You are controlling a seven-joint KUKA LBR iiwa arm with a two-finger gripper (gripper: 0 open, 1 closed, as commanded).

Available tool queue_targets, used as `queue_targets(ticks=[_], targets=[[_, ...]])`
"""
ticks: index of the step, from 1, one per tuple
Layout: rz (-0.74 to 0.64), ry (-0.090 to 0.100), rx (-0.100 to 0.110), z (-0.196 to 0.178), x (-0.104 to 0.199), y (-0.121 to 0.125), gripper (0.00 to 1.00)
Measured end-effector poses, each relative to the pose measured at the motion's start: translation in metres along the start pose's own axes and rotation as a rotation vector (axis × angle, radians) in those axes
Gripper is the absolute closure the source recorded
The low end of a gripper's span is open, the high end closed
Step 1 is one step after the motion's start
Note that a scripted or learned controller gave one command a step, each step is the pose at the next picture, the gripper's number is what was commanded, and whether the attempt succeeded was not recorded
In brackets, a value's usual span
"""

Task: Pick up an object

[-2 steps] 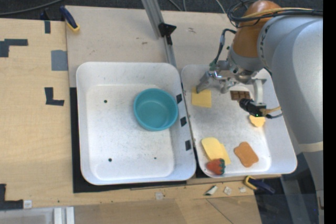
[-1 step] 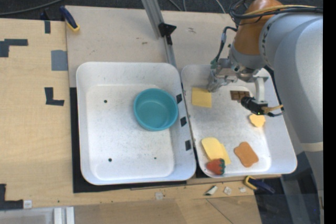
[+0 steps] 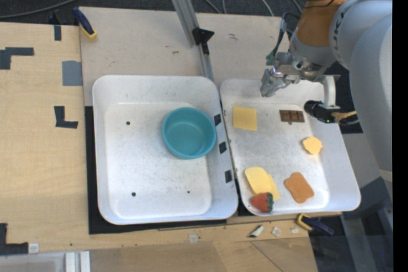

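Hovering end effector (image 3: 273, 86), right bin (image 3: 338, 200) back edge

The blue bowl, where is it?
The blue bowl sits in the left bin, near that bin's right side, across the divide from the yellow square in the right bin.

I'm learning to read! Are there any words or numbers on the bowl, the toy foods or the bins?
None that can be read: the blue bowl, the yellow square, the brown chocolate piece and both white bins look plain. Small tags below the right bin are too tiny to read.
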State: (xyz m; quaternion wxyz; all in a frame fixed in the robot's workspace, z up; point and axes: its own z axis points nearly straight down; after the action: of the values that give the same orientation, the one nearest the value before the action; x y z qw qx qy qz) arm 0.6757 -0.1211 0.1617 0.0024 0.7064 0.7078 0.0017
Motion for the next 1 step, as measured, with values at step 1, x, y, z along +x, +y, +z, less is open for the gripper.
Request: queue_targets(ticks=[1], targets=[[0.000,0.000,0.001,-0.0435,0.0006,0.0046,1.00]])
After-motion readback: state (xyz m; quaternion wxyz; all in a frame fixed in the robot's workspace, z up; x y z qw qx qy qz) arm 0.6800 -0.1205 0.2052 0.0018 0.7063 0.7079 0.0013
